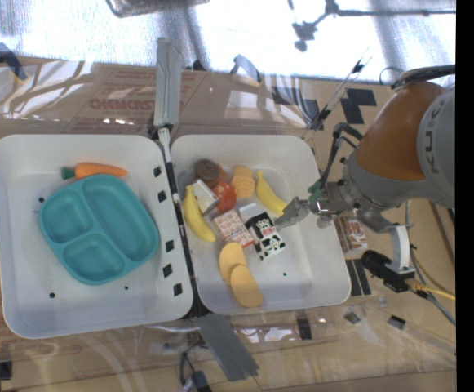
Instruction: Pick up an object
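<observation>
Fingers of the gripper (289,215), state unclear, hover beside the banana (268,192) in the right bin (325,269), probably positioning to pick.

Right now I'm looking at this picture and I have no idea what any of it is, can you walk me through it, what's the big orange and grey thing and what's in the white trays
The big orange and grey thing is a robot arm, reaching in from the right. The one camera is fixed above the bench and looks down at a slant.

On the bench sit two shallow white bins side by side. The left bin holds a teal divided plate and a toy carrot beside the plate's far edge. The right bin holds a heap of toy food: two bananas, two orange slices, a small black-and-white carton and a few other small pieces packed close together.

The arm's end effector sits over the right bin, next to the right-hand banana. I cannot tell whether it grips anything; nothing appears lifted out of the pile.
</observation>
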Available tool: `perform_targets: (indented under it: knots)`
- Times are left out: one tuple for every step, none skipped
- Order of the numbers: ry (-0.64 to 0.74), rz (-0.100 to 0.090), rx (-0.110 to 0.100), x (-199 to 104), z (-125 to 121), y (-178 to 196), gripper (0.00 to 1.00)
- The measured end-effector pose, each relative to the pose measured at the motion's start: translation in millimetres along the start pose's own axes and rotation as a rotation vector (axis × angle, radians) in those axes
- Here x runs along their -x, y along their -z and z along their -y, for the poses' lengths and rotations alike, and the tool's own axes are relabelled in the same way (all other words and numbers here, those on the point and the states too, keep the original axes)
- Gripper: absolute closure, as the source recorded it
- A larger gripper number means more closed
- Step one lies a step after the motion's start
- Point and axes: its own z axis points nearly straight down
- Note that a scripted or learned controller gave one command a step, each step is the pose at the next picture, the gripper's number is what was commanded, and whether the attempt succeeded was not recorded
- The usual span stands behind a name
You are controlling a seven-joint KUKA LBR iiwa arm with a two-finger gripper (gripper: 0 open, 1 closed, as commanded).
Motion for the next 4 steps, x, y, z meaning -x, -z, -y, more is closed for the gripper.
perform_targets:
  knots:
    - [-0.280,0.002,0.002,20,3,2,0.00]
    - [-0.132,0.001,0.004,1,-48,-104,0.00]
    - [-0.129,-0.001,-0.002,0,-48,-99,1.00]
    - [-0.128,-0.001,-0.002,0,-48,-99,0.00]
